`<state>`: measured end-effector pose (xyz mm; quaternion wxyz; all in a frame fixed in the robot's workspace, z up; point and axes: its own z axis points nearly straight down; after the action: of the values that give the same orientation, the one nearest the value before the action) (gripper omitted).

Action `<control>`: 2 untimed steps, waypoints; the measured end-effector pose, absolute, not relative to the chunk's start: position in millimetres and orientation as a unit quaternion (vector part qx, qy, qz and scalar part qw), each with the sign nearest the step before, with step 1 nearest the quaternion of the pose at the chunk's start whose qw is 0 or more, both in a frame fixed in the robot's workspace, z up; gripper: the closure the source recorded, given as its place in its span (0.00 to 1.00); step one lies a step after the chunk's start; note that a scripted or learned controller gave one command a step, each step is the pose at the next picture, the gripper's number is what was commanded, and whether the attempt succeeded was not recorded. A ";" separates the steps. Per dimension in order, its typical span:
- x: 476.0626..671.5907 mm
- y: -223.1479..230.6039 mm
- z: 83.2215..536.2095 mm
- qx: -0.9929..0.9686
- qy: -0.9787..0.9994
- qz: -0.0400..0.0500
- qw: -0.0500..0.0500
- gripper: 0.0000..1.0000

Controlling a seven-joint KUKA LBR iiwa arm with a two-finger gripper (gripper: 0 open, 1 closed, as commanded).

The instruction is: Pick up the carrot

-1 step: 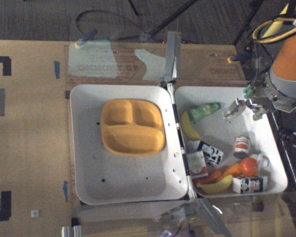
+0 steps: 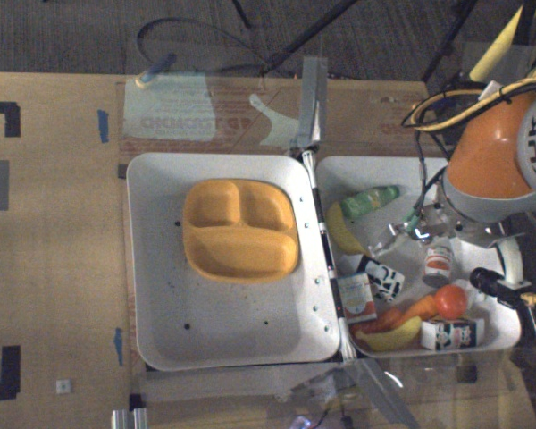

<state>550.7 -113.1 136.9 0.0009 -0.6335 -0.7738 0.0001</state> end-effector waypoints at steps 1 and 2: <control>503.2 -132.2 140.8 -0.536 -0.844 0.000 0.001 0.00; 481.2 -139.3 122.2 -0.425 -0.905 0.000 0.001 0.00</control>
<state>481.2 -139.3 122.2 0.0011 -0.4253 -0.9050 -0.0003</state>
